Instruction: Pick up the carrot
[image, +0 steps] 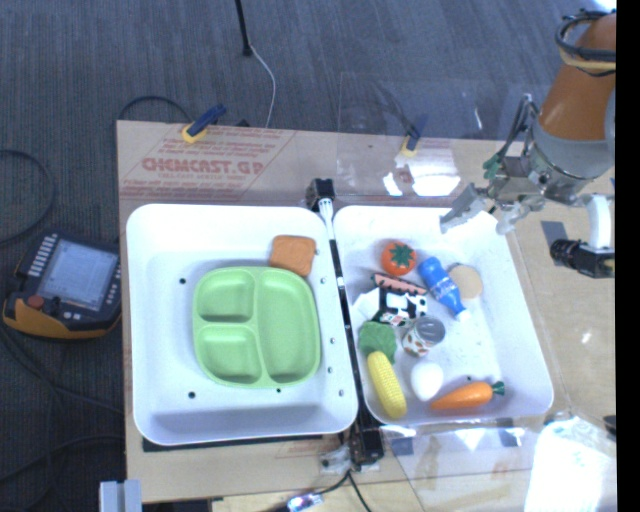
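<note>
The carrot (465, 396), orange with a small green top, lies near the front right corner of the right bin (520, 330). My gripper (478, 217) hovers over that bin's back right corner, far from the carrot, with its two fingers spread open and nothing between them.
The right bin also holds a tomato (398, 257), a blue bottle (440, 285), a corn cob (386, 384), broccoli (376, 338), a white egg (427, 380), a small can (428, 331) and a black-and-white item (400, 298). The left bin (160, 240) holds a green divided plate (256, 326) and an orange bread-like piece (292, 254).
</note>
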